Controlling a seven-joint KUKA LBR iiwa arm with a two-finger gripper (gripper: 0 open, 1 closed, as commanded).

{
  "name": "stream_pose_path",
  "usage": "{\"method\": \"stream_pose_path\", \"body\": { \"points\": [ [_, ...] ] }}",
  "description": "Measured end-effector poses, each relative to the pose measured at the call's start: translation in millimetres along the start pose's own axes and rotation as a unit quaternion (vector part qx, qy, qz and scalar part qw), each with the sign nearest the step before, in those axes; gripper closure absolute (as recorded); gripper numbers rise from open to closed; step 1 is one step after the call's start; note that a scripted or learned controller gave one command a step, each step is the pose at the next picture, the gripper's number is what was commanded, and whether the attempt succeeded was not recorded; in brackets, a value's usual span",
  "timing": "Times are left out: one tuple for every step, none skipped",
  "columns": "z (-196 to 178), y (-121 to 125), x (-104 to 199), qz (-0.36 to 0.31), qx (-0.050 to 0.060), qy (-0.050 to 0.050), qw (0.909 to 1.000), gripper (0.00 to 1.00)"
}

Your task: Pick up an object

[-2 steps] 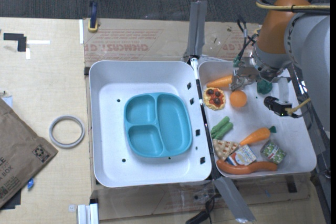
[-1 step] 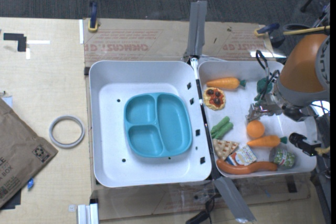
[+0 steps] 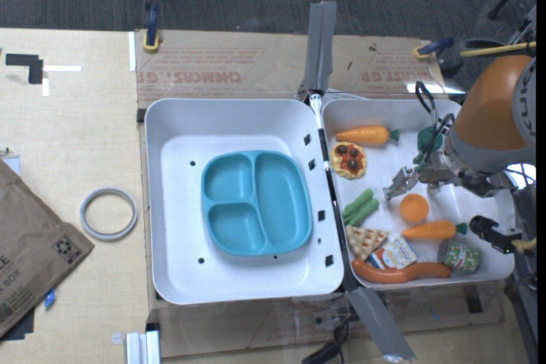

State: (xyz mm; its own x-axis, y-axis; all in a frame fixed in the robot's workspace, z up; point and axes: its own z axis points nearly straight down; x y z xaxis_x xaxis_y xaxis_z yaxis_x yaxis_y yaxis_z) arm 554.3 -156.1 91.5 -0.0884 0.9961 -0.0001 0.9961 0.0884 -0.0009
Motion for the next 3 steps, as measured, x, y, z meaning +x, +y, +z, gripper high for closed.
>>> {"method": "stream_pose_path", "body": {
  "points": [
    [0,-36,6,0.016,0.001,0.000,0.9999,0.00],
    [-8,-36,5,0.018,0.001,0.000,0.9998,1.00],
    [-132,65,68,-0.009,0.000,-0.001,1.0000,1.00]
  ]
}}
